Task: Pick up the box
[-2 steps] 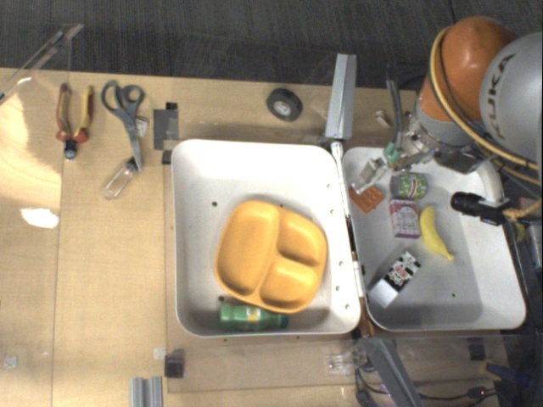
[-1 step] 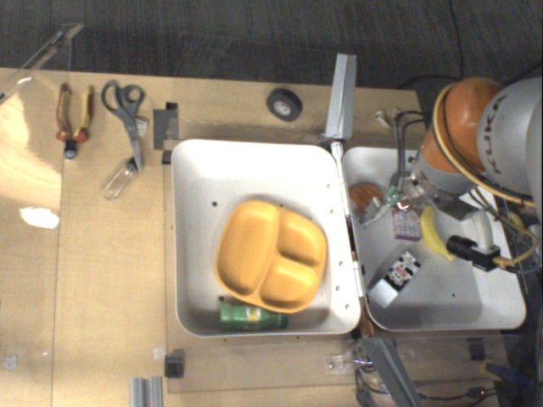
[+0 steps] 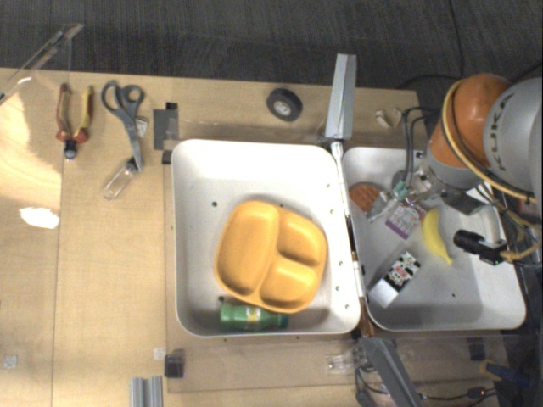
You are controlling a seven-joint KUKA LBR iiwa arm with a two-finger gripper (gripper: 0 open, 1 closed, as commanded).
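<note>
Two white bins sit side by side on the tabletop (image 3: 102, 295). The left bin (image 3: 191, 227) holds one yellow divided tray (image 3: 271, 257) and one green can (image 3: 252, 315). The right bin (image 3: 501, 308) holds one small box (image 3: 397, 275) near its front left corner, one banana (image 3: 436, 236) and one purple packet (image 3: 402, 219). The arm's gripper (image 3: 405, 195) hangs over the right bin's back left corner; whether its jaws are released or clenched cannot be told. One pair of scissors (image 3: 127, 113), one pair of pliers (image 3: 72, 117) and one tape roll (image 3: 284, 103) lie along the tabletop's back edge.

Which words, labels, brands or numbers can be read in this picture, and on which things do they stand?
No text is legible in this view.
Green can, left bin: a label with print, too blurred to read.
Small black and white box, right bin: a pattern or print, too small to read.
Purple packet, right bin: any print is too small to read.
Yellow divided tray, scissors, pliers: no writing shows.
</note>
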